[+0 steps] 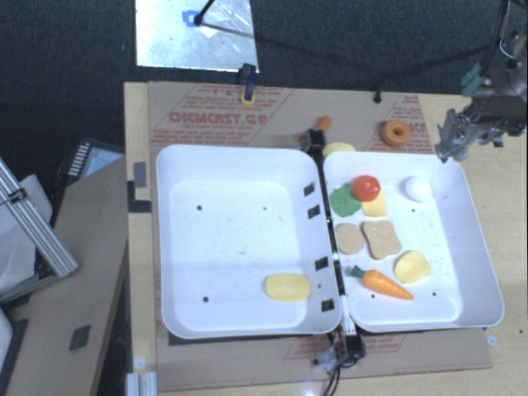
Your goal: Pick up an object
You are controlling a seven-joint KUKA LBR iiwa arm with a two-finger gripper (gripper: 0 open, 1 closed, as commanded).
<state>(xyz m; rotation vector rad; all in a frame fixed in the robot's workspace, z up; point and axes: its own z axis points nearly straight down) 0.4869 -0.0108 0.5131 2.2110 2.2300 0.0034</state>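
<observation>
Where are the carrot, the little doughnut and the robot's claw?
carrot (384, 283): camera view, middle of its orange body.
doughnut (396, 133): camera view, on its ring.
gripper (452, 145): camera view, between its fingertips.

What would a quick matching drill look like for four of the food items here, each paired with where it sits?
Things:
1. carrot
2. doughnut
3. yellow potato-like piece
4. tomato

Places:
A. on the bench beyond the bins
B. left bin, near its front edge
C. right bin, toward the back, beside the green leaf
D. right bin, toward the front, beside the left wall

Pairs: 1-D, 2-A, 3-B, 4-C
</observation>
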